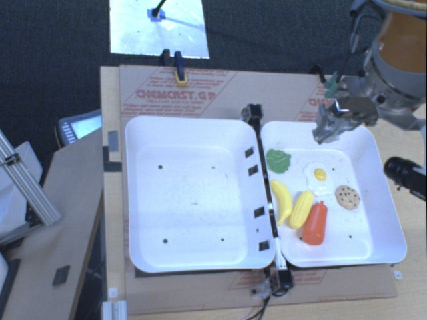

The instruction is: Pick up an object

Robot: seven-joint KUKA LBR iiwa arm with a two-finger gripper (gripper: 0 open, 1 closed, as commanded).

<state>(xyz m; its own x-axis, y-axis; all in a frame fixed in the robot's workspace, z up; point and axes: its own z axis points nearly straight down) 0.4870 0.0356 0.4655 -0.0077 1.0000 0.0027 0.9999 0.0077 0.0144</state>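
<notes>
Closest to the camera is the front lip of the two white bins, sitting side by side on a cardboard sheet (200,89) with red print. The left bin (140,245) has a bare floor with lots of room out to its rounded walls. The right bin (383,242) is where all the stuff is, bunched in its left and middle part.

Nearest item in there is a red bottle-shaped toy (315,223), lying tilted, its top touching a yellow corn cob (301,208). Just left of the corn is a banana (282,201), pretty much up against the divider where the two bins meet, so that side is tight. To the right, a bit apart, a round cookie (347,197) has open white floor around it on the right and toward the front corner. Further back there's a fried egg (319,176), touching or almost touching the corn's top end, and a green leafy piece (278,161) near the divider, on its own.

Farthest back, the gripper (325,133) hangs over the right bin's back rim, above and behind the egg, clear of every toy. Nothing sits between the fingers; whether they're spread or closed I honestly can't tell, it's a grey blur from this angle. The arm's orange band (403,35) is at the top right
</notes>
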